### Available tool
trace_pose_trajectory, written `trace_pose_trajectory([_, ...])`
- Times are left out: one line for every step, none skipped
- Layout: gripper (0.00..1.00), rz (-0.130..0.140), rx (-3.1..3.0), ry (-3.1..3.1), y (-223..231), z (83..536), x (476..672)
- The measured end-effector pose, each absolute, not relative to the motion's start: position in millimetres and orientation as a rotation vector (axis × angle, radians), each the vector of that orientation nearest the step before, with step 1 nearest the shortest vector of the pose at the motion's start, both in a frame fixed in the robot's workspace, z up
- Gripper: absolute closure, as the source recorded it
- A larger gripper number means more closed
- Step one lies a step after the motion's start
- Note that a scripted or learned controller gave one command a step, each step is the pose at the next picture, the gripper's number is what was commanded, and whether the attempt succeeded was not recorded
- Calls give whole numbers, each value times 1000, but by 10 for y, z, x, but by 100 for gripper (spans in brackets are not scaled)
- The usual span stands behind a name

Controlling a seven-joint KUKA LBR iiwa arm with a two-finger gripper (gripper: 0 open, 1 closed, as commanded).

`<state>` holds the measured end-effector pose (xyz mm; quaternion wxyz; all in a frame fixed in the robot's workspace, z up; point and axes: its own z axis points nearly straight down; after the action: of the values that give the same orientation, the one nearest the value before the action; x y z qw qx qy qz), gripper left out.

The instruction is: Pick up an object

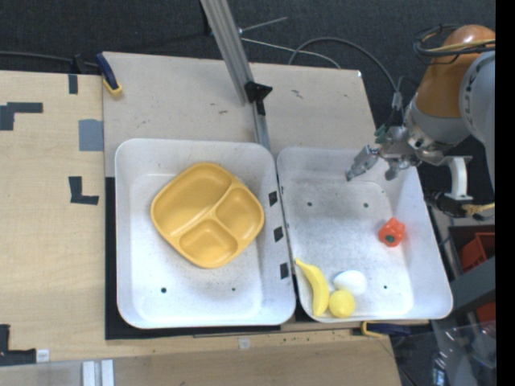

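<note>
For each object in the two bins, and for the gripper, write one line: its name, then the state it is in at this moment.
Yellow divided plate: lying flat in the left bin, compartments up.
Banana: lying by the right bin's near wall.
White egg: resting beside the banana.
Lemon: resting beside the banana, touching the egg.
Orange pepper: sitting alone, apart from the rest.
Gripper: above the right bin's far end, holding nothing.

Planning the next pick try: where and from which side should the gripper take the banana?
Probably across the upper half of the banana, coming straight down. It lies flat along the right bin's left wall, and its lower end touches the yellow ball beside the white egg, so the upper part has more finger room. The gripper hangs near the bin's far edge.
</note>
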<state>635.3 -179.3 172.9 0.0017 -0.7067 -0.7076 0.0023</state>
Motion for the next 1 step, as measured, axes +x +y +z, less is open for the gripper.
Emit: trace_pose_trajectory([0,8,-2217,-2221,-1841,1259,6388])
